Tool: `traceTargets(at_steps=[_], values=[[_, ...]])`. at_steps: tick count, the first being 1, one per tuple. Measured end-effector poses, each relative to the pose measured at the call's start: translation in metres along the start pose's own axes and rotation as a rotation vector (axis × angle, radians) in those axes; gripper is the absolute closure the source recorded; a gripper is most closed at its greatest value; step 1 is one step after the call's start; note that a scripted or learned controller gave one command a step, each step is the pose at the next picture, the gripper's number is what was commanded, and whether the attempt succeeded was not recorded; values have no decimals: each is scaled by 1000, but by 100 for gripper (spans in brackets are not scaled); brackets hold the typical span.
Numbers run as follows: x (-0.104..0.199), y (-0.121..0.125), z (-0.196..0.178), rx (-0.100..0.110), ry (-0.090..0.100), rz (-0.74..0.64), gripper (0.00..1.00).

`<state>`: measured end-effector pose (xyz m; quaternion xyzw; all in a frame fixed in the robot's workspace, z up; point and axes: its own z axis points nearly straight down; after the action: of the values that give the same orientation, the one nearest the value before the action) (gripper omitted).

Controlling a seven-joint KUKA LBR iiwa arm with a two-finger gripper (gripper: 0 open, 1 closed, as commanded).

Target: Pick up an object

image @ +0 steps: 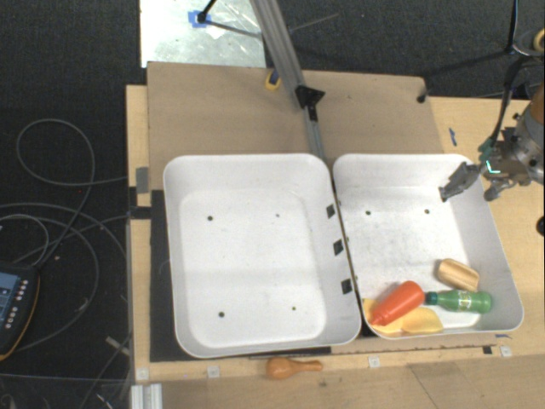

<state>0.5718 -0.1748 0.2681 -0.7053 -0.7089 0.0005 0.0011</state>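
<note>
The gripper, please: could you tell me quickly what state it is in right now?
Gripper: open, holding nothing, above the right bin's far right edge.

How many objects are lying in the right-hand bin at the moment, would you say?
4, all clustered in its near corner: a tan block, a green bottle, an orange carrot-like piece and a yellow piece. Smaller items could be hidden beneath.

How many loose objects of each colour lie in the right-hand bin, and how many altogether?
Orange: 1, the carrot-shaped piece
Green: 1, the bottle
Tan: 1, the short roll
Yellow: 1, the flat piece
Total: 4, all in the right bin
</note>
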Motion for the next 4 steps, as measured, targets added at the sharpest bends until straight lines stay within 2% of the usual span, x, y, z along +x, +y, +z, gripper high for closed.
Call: traceTargets(at_steps=[1, 2, 4], values=[[0, 1, -2, -4, -1, 0, 0], [-10, 1, 54, 2, 0, 6, 0], [-12, 16, 167, 0, 0, 5, 0]])
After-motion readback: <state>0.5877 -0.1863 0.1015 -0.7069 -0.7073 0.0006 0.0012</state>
